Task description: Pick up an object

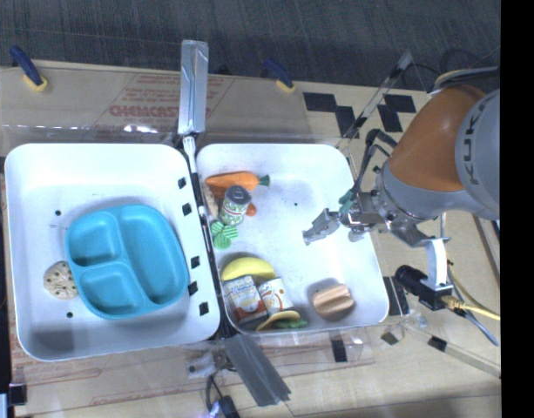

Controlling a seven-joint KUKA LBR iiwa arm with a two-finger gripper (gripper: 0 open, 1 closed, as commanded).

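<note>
Orange and stiff, the carrot (233,181) lies at the far edge of the right bin (293,159), near its far-left corner, just beside a small bottle (235,205). You'd find it light, rigid and likely smooth; take it across its thick middle, not the tapering end. Your gripper (321,227) hovers mid-bin with nothing between its fingers; I cannot tell whether they are apart or together.

A single camera hung fixed above my bench (66,381) and looked down at a slant, far enough back to take in both the left bin (23,259) and the right bin (288,159) whole (with some dark floor beyond them). My arm (441,155) entered from that view's right side.
</note>
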